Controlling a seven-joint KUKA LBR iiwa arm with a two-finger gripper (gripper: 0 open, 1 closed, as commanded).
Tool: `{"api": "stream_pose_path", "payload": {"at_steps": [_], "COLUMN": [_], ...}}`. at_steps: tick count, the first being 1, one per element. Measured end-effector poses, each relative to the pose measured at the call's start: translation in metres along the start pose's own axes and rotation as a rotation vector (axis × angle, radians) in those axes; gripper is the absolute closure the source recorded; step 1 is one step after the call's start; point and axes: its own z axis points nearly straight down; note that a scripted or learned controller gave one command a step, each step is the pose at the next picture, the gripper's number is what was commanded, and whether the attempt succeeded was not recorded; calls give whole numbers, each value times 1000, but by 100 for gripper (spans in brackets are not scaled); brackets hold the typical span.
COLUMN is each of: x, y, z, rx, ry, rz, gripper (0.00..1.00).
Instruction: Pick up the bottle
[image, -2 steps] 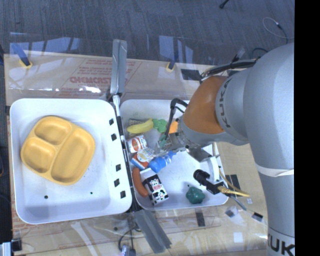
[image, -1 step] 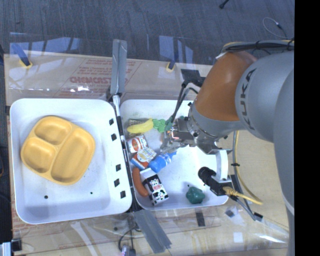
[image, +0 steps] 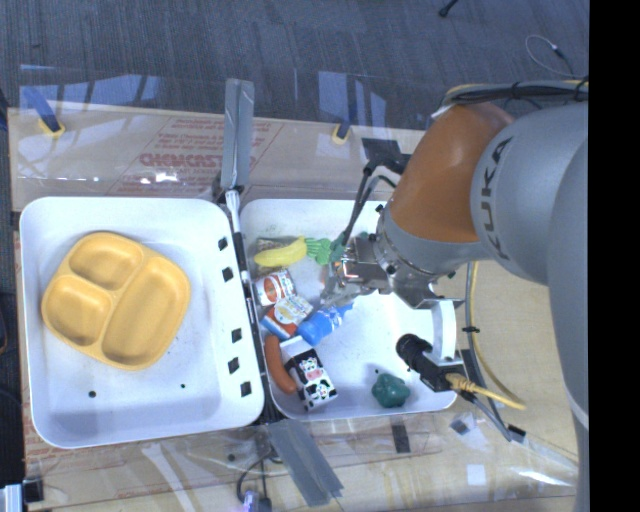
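Even bright light, soft shadows, perhaps slight blur

Grey arm with its orange band (image: 450, 180) reaches in from the right, wrist bent down, two-finger gripper (image: 340, 280) hanging low, pointing left.

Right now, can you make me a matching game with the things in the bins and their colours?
Things:
1. divided plate
2. bottle
3. lumpy toy in the right bin's near corner
4. little carton with cow spots

Colours:
A. blue
B. black and white
C. yellow
D. dark green

Pairs: 1-C, 2-A, 3-D, 4-B
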Motion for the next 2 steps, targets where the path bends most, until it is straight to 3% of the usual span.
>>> {"api": "stream_pose_path", "payload": {"at_steps": [1,2], "x": [25,-43], "y": [12,-16], "z": [72,161], "rx": [4,-3], "ry": [-1,-2], "rz": [-53,-52], "gripper": [0,0]}}
